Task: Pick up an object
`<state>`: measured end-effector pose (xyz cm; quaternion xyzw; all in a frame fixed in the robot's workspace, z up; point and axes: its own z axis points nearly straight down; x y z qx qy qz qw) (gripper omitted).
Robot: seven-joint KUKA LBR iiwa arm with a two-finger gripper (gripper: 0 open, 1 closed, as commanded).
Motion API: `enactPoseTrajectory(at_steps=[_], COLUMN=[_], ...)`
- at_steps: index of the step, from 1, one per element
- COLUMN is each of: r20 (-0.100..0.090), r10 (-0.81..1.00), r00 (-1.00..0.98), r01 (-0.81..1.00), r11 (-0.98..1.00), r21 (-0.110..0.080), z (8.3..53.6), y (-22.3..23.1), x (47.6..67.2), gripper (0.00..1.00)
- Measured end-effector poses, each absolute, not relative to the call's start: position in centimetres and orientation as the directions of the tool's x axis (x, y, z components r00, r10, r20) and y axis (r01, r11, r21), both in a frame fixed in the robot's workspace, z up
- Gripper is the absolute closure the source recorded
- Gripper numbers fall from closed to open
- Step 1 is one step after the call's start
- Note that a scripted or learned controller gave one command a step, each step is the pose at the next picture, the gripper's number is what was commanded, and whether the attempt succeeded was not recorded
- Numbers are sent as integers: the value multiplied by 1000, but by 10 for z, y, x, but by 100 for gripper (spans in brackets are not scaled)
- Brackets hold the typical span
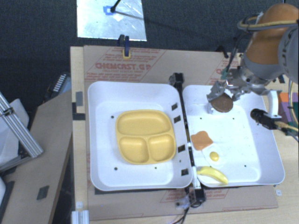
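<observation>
Jaws (223, 95): clenched on brown disc (222, 104), at right bin's (261, 171) far-left corner.
Tray (142, 136): left bin's (100, 125) middle.

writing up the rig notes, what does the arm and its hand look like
The arm is rounded, grey, with a broad orange band above the wrist. Thin dark cables loop beside it. The hand is small, metallic grey, built of angular parts.
</observation>
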<state>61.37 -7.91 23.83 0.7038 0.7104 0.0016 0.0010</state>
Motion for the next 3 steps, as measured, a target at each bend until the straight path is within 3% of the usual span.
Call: enactPoseTrajectory(at_steps=[2,3], r20=[2,2], r10=[1000,1000], r00=[-9,-10], r01=[1000,1000], r11=[9,10], r21=[4,3], z=[242,245], y=[38,96], x=[637,635], gripper=[100,100])
